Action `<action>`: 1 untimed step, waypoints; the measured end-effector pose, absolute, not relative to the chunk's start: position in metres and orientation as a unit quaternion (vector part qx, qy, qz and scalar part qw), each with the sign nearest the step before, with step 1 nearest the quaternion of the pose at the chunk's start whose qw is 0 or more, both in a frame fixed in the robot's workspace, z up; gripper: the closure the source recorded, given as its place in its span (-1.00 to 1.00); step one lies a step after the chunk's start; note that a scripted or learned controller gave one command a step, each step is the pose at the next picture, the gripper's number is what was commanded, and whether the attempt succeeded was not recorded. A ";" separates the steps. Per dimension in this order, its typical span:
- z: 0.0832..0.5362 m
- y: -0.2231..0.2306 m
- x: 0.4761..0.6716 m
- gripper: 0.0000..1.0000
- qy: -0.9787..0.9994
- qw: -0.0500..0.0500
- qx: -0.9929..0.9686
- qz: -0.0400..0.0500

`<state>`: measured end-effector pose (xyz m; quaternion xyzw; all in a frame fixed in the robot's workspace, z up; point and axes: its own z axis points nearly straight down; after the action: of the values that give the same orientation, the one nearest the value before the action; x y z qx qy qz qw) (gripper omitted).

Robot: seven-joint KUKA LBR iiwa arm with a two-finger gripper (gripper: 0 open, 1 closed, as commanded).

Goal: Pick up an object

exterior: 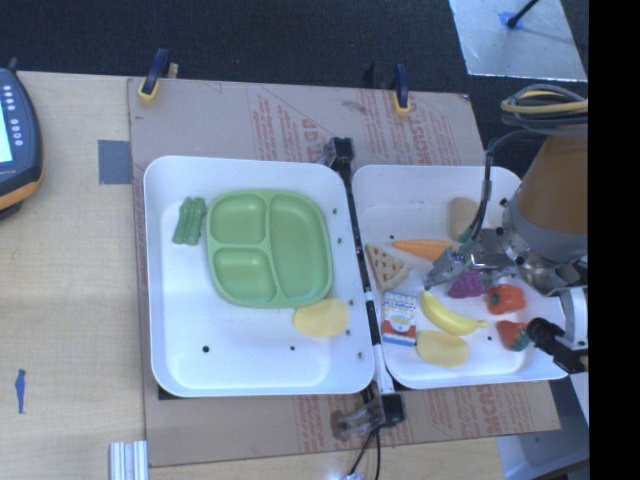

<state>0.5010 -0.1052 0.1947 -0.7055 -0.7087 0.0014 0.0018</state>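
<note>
My gripper (pixel 456 266) hangs low over the right bin (pixel 420 190), below the arm's orange band (pixel 556 183). It sits just above and left of a purple bunch of grapes (pixel 466 286) and right beside the tip of an orange carrot (pixel 424 249). Nothing visibly sits in the gripper. Close by lie a yellow banana (pixel 447 314), a pizza slice (pixel 384 265), a small milk carton (pixel 399 318), a yellow lemon-like piece (pixel 441 348), a red tomato (pixel 506 298) and a tan piece (pixel 462 215).
The left bin (pixel 165 268) holds a green divided plate (pixel 270 247), a green vegetable (pixel 188 220) and a pale yellow piece (pixel 320 318). A red strawberry-like piece (pixel 512 334) lies by the right bin's front corner. A handheld pendant (pixel 15 138) rests at the far left.
</note>
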 end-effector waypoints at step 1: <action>0.086 -0.151 0.504 -1.00 -0.708 0.004 -0.706 0.003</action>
<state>0.5038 -0.1509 0.0859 -0.7064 -0.7078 0.0034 0.0038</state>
